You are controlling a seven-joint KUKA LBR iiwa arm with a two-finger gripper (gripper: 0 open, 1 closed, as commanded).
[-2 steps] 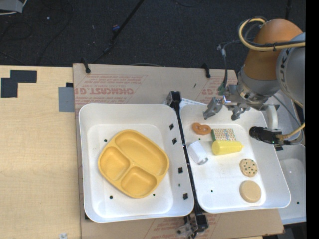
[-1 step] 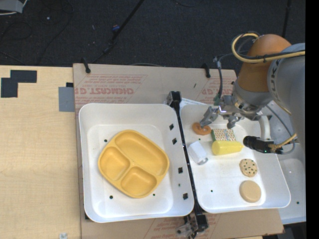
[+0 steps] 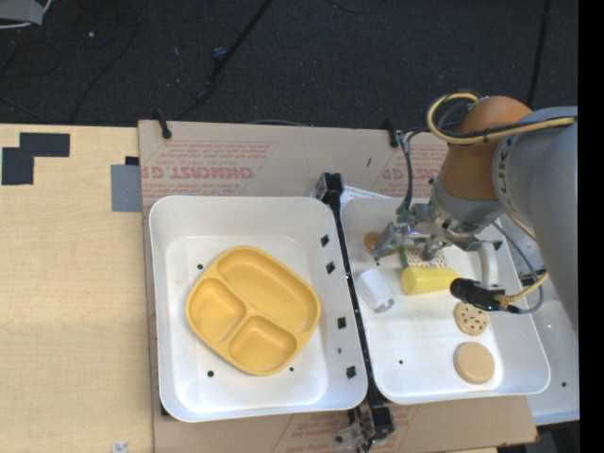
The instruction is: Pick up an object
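Grey arm w/ orange band reaches in from the right over the right white bin [image 3: 528, 371]. Two-finger gripper [image 3: 412, 244] sits low at the bin's upper-left area, just above the yellow block-shaped object [image 3: 427, 279]; can't tell if it touches it or how far the claw is spread. Nearby: small white cylinder [image 3: 375, 289], brown speckled cookie [image 3: 470, 320], tan round disc [image 3: 474, 362]. Left white bin [image 3: 175, 385] holds a yellow three-compartment plastic tray [image 3: 252, 310].
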